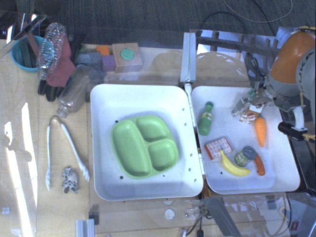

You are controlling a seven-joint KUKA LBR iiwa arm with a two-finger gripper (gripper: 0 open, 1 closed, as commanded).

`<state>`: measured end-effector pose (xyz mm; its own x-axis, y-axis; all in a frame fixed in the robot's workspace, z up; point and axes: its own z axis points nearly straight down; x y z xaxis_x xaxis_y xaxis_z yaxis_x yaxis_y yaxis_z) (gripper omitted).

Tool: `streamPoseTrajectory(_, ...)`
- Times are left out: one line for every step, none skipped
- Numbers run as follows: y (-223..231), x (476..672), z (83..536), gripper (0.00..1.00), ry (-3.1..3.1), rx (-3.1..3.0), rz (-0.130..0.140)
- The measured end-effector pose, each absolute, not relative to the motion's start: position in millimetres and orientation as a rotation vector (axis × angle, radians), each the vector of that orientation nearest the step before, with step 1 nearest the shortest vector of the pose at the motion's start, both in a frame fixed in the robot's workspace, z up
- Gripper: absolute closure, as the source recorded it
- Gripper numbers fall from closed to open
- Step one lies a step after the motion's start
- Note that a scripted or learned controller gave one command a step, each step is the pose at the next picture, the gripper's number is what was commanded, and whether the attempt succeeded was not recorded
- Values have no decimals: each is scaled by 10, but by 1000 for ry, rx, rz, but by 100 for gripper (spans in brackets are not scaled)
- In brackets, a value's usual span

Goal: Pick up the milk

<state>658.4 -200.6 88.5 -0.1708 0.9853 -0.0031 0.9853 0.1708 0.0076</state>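
Camera view from above the bench: a green divided plate (144, 145) is sitting in the left bin (106, 181), while everything that matters is crowding the right bin (281, 181). Reading across, a green bottle (205, 118) is lying near the dividing wall, a pink checked box (218, 147) and a banana (234, 166) are resting toward six o'clock, and a small round tin (245, 157) is sitting just beside the banana's tip. What appears to be the milk (249, 114), a small white carton with red print, is lying toward the bin's twelve o'clock edge, its long axis seemingly running from ten o'clock to four, though it is too small to read with certainty. A carrot (260, 131) is pointing to six o'clock just beside it. The gripper (254, 101) is hanging directly at the carton's one o'clock side, apparently touching or just over it; whether it is open, closed or gripping cannot be told. The grey arm's orange band (290, 58) is looming at two o'clock.
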Motion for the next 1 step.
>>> streamPoseTrajectory(-1993,6616,1025,100,2396,2008,13)
